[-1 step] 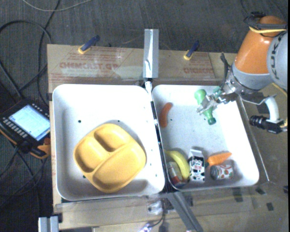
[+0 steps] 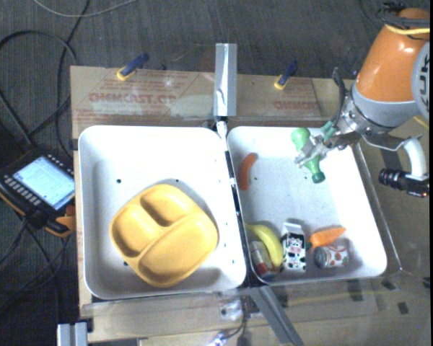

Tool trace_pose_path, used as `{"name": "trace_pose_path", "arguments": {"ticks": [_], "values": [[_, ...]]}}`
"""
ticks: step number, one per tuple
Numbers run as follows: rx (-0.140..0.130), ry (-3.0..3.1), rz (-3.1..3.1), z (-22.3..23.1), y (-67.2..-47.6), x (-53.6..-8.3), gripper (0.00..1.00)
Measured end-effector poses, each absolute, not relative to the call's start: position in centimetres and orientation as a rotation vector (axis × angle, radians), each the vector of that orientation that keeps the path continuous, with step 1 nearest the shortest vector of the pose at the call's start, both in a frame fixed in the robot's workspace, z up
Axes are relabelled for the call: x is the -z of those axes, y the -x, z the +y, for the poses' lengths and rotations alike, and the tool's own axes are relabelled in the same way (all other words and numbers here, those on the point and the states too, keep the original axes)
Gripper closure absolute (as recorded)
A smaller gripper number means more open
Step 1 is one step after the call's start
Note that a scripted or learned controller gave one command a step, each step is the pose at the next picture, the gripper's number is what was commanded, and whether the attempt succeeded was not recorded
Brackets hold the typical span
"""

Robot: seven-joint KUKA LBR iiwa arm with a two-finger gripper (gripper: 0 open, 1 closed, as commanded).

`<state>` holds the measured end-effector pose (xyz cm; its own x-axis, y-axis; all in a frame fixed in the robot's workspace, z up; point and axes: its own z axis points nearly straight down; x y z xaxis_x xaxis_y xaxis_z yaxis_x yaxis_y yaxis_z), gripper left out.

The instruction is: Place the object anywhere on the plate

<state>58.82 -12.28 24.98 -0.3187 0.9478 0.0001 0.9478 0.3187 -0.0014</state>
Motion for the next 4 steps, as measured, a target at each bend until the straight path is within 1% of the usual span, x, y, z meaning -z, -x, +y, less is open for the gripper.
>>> {"name": "trace_pose_path", "arguments": {"ticks": [1,2,3,4], "values": [[-0.003,1.616,-2.691,-5.9,-57.5,-19.2,1.0],[-0.002,1.531,-2.74,1.1,-54.4,-21.7,1.0],[-0.002,1.531,-2.74,1.1,-54.4,-21.7,0.0],[-0.003,1.528,-2.739,1.2,-54.5,-22.4,1.0]]}}
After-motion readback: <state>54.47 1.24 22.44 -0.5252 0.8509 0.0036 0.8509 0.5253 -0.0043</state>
